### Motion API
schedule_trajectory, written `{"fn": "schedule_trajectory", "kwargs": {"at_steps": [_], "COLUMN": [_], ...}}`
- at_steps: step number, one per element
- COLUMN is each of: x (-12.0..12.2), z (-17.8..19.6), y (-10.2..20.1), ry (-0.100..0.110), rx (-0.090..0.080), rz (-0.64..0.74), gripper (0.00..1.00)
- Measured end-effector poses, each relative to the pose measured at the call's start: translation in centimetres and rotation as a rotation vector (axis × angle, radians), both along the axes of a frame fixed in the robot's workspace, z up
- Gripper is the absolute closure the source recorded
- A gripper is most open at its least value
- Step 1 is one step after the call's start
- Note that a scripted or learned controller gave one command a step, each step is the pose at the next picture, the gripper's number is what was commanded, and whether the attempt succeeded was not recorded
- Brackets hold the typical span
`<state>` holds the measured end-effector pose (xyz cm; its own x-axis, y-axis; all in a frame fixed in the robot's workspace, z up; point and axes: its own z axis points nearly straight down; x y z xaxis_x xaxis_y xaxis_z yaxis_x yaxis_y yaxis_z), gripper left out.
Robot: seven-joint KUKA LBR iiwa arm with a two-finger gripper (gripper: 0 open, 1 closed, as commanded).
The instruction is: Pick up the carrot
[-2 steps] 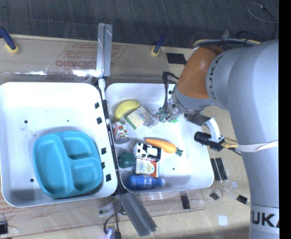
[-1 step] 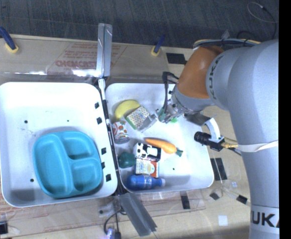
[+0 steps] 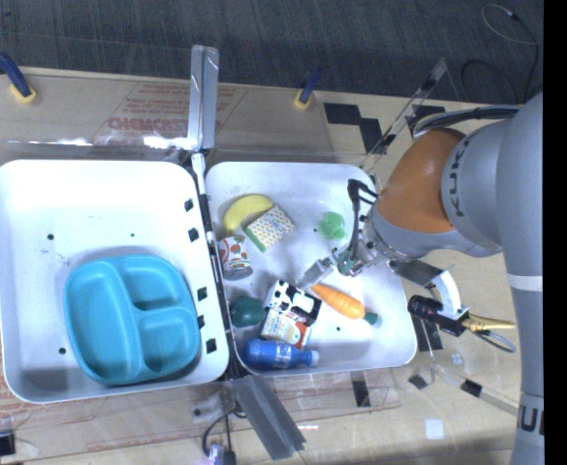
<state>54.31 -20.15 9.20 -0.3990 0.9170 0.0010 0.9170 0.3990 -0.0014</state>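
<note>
While the arm [image 3: 477, 192] reaches in from the right, you see its gripper [image 3: 333, 265] low over the right bin [image 3: 302, 174], just above the left end of the carrot [image 3: 341, 301]. How far the pincer stands open cannot be told from this slant, and whether it touches the carrot cannot be told either; nothing shows plainly between its tips.

The carrot lies on the floor of the right bin, toward the near right corner, its orange body slanting down to the right with a green tip at the far end. Just to its left you find a black and white carton [image 3: 290, 303], and against that a small printed pouch [image 3: 283, 327]. Along the near wall lies a blue bottle [image 3: 281, 356]. A dark green round thing [image 3: 247, 310] sits by the bin's left wall, with a small can [image 3: 235, 257] above it. Farther back you have a banana [image 3: 246, 210] touching a patterned sponge-like block [image 3: 268, 228], and a small green ball [image 3: 332, 225] near the gripper's upper side.

In the left bin [image 3: 31, 201] a blue divided tray [image 3: 133, 318] rests toward the near side.
</note>
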Motion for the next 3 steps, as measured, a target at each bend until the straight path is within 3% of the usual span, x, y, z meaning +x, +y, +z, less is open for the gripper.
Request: {"fn": "schedule_trajectory", "kwargs": {"at_steps": [1,2,3], "x": [-6.6,-6.5,-6.5], "z": [0.0,1.0,13.8], "y": [-0.8,-0.8,3.7], "ry": [-0.002,-0.002,-0.002], "rx": [0.001,0.000,-0.001], "rz": [0.109,0.114,0.007], "gripper": [0.00,1.00,1.00]}}
